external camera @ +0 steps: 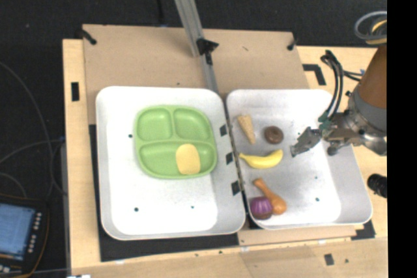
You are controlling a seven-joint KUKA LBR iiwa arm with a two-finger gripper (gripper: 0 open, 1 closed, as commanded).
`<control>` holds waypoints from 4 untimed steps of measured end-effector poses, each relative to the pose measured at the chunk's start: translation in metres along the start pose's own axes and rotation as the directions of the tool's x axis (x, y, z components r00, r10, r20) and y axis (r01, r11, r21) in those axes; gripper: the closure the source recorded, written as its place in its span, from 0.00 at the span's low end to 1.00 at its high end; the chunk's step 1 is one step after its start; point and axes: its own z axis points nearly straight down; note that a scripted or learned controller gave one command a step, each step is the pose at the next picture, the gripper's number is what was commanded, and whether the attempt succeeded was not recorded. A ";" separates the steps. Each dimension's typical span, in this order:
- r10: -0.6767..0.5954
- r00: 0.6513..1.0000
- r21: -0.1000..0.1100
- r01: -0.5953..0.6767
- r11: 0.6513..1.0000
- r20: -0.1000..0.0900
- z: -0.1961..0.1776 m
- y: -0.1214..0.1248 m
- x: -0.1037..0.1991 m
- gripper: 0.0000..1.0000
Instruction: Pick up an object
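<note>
Nearest the lens, at the front of the right bin, lie a purple toy and an orange carrot-like piece, touching one another and close against the bin's front-left corner; behind them a yellow banana lies crosswise, then a brown round piece and a pale cone towards the back. The gripper hangs over the middle of this bin, to the right of the banana and the brown piece and apart from both; nothing sits between its fingers, though whether they are spread or closed I cannot tell (the dark metal blurs together at this size). In the left bin a green divided plate carries a yellow oval piece in its front compartment.

Any of the toys would serve as the object; the risks differ. The banana is nearest, but a descent slightly off its line would likely nudge it aside rather than straddle it; the brown piece is round and may roll or squirt from a pinch; the purple and orange pair lie so close that fingers could jam on both, and the bin wall beside them leaves little room.
</note>
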 end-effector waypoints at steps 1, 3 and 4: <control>0.002 1.000 -0.001 -0.002 1.000 0.000 0.000 0.000 0.000 0.00; 0.003 1.000 0.005 -0.003 1.000 0.001 0.087 -0.009 -0.005 0.00; 0.004 1.000 0.006 -0.004 1.000 0.000 0.135 -0.003 0.001 0.00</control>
